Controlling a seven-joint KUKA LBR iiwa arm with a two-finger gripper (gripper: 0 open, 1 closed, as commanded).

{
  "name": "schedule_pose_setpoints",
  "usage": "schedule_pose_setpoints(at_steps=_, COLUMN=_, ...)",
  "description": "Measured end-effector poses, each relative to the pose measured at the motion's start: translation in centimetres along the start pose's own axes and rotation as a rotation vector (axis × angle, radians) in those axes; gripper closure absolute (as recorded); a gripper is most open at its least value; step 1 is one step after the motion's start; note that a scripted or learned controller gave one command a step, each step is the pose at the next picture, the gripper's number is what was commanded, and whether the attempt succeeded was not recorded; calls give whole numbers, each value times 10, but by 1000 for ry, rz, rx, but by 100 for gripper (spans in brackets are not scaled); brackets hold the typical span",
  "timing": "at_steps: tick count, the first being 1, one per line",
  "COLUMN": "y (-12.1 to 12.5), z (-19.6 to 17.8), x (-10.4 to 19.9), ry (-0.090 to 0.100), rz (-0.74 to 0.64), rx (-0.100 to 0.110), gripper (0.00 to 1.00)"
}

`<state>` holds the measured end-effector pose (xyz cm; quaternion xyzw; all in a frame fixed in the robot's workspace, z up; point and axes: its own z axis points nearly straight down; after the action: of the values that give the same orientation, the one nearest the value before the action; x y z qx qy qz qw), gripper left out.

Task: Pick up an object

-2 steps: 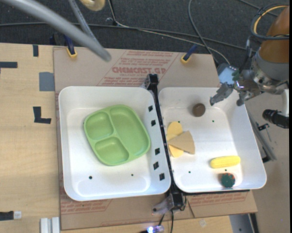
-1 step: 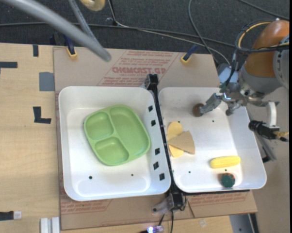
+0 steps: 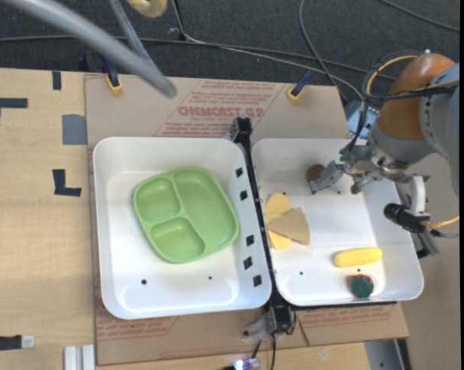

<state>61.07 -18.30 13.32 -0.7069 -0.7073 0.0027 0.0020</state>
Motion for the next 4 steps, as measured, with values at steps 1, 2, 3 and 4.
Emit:
schedule_pose_setpoints(at_steps=1, y=1, z=50, x=0, ry=-3, rz=-2, rx=-8, gripper=0)
schedule_pose_setpoints(at_steps=2, y=2, z=36, x=0, ry=-3, rz=-2, rx=-11, gripper=100)
schedule_pose_setpoints(at_steps=3, y=-6, z=-11, x=1, ry=1, rz=0, rx=-10, gripper=100)
schedule_pose_setpoints(at_steps=4, y=-11, z=-59, x=8, ry=0, rz=-2, rx=-10, gripper=100)
